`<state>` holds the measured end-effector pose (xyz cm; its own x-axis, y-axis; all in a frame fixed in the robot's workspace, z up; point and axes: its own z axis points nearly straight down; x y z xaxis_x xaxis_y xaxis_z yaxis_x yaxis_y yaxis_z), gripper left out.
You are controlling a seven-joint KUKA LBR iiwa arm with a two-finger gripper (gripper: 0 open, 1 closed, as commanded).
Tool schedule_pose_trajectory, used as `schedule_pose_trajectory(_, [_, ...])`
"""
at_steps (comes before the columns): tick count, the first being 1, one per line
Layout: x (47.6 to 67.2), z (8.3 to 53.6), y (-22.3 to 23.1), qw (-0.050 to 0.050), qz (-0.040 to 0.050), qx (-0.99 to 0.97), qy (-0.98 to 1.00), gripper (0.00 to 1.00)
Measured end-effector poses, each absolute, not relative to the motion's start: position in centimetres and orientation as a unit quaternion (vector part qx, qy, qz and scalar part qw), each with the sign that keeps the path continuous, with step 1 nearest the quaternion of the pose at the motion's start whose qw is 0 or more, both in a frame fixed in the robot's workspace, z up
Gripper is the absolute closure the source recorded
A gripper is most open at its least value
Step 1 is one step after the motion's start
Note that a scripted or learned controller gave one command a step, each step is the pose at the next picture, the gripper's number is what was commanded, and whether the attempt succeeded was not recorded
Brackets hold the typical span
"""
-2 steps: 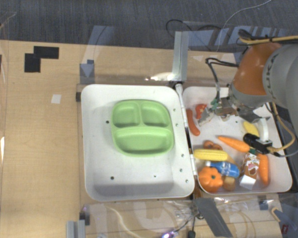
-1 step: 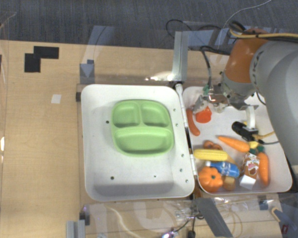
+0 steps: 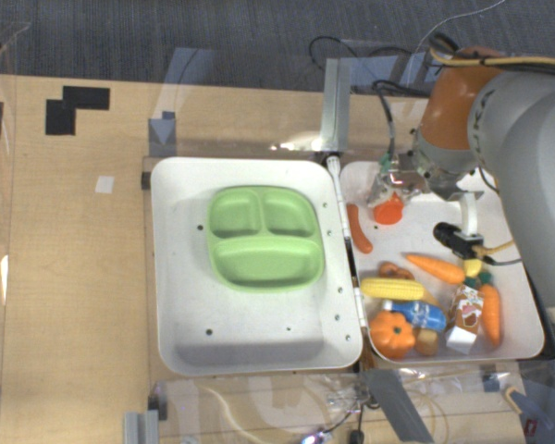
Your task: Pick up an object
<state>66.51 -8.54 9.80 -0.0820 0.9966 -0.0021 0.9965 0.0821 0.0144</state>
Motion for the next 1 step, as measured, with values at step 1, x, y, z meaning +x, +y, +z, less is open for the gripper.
schedule_pose_trajectory(1, [65.6,18.42,-6.4,0.001,0.001,0.699,0.715,1.0])
